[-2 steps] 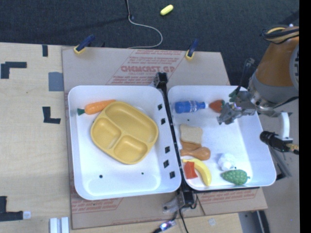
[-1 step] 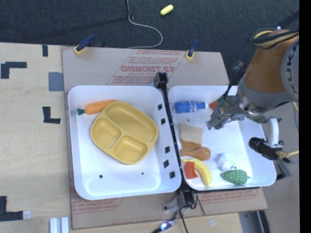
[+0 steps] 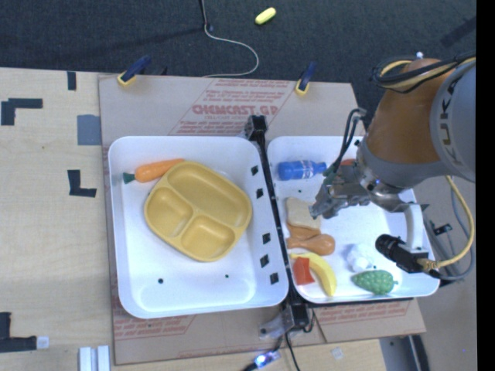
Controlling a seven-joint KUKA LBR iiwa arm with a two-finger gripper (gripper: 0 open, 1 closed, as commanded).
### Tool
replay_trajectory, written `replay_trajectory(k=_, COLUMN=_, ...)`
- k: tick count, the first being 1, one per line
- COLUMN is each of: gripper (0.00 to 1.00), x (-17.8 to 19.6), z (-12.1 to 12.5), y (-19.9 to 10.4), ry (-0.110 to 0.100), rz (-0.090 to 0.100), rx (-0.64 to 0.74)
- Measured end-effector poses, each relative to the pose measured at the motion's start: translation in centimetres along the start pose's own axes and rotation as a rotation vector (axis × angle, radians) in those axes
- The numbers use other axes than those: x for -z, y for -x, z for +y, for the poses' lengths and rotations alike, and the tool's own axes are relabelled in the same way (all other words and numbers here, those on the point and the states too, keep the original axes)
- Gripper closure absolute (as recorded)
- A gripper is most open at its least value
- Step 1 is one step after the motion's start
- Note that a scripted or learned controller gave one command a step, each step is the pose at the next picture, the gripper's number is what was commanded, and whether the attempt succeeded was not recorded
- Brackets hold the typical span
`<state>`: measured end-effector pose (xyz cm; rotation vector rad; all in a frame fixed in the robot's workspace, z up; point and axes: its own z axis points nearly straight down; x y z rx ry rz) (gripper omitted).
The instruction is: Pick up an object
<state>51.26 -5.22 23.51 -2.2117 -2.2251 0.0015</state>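
White plastic walls frame two shallow bins set side by side on a cardboard sheet [image 3: 224, 110], the left bin [image 3: 124, 230] and the right bin [image 3: 410, 288] meeting along a dark clipped seam down the middle. The arm [image 3: 410, 122], grey with an orange band, comes in from the right and hangs over the upper half of the right bin, its gripper [image 3: 329, 205] low near the bin's centre, just right of a pale bread slice [image 3: 297, 209]; whether its fingers are apart or together cannot be told from this slant, and nothing is seen between them. A blue bottle [image 3: 302, 169] lies on its side near the top wall, just left of the gripper. Along the left wall of that bin sit the bread, then a tan drumstick [image 3: 311, 242] below it, then a red piece [image 3: 302, 270] touching a yellow banana [image 3: 325, 273]. A small white object [image 3: 357, 258] and a green bumpy fruit [image 3: 375, 281] lie near the bottom wall, leaving bare floor between them and the gripper. In the left bin a yellow divided tray [image 3: 197, 209] fills the upper middle, an orange carrot [image 3: 155, 170] lying at its upper-left edge; the lower strip of that bin is open floor.
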Motion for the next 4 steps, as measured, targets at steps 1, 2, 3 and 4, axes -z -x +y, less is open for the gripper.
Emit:
replay_trajectory(k=1, gripper=1.00, x=-0.6, z=-2.5, y=-3.3, ry=-0.002, rz=-0.002, rx=-0.003)
replay_trajectory(k=2, gripper=1.00, x=-1.2, z=-1.4, y=-1.5, ry=0.001, rz=-0.004, rx=-0.007)
replay_trajectory(k=3, gripper=1.00, x=-1.9, z=-1.3, y=-2.5, ry=-0.001, rz=-0.003, rx=-0.005)
replay_trajectory(k=4, gripper=1.00, x=-0.7, z=-2.8, y=-1.9, ry=0.000, rz=-0.001, rx=-0.005)
